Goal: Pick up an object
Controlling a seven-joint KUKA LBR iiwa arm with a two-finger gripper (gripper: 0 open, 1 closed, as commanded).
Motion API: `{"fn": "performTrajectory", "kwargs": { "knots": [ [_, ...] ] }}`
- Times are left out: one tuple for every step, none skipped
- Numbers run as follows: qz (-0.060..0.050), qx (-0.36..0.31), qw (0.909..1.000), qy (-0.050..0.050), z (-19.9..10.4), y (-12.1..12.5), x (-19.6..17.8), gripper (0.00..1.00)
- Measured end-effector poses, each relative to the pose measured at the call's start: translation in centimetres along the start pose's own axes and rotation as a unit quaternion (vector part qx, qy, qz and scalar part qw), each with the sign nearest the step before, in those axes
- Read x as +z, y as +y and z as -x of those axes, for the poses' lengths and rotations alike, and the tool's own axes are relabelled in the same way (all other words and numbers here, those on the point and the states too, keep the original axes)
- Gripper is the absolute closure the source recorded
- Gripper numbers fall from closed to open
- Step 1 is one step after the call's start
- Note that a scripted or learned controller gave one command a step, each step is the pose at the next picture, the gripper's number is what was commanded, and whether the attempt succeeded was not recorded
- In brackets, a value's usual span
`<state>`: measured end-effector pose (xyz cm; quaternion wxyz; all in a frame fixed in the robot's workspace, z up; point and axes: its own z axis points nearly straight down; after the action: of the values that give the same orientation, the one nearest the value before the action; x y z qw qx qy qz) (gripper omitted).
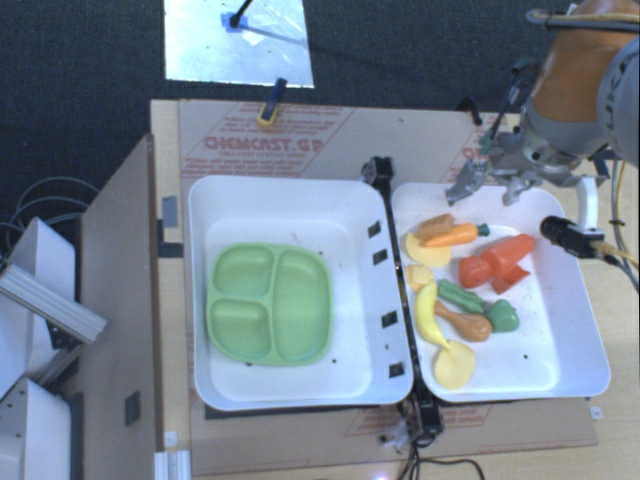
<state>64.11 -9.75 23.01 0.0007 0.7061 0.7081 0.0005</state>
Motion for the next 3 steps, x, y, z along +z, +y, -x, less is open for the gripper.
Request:
{"fn": "performTrajectory", "kwargs": {
  "knots": [
    [-0.006, 0.004, 1.0000, 0.001, 2.1, -11.4, 3.8, 0.00],
    [-0.001, 0.002, 1.0000, 0.000, 2.5, -14.7, 14.9, 0.00],
    [0.002, 0.001, 1.0000, 0.000, 2.5, -14.4, 13.4, 1.00]
  ]
}}
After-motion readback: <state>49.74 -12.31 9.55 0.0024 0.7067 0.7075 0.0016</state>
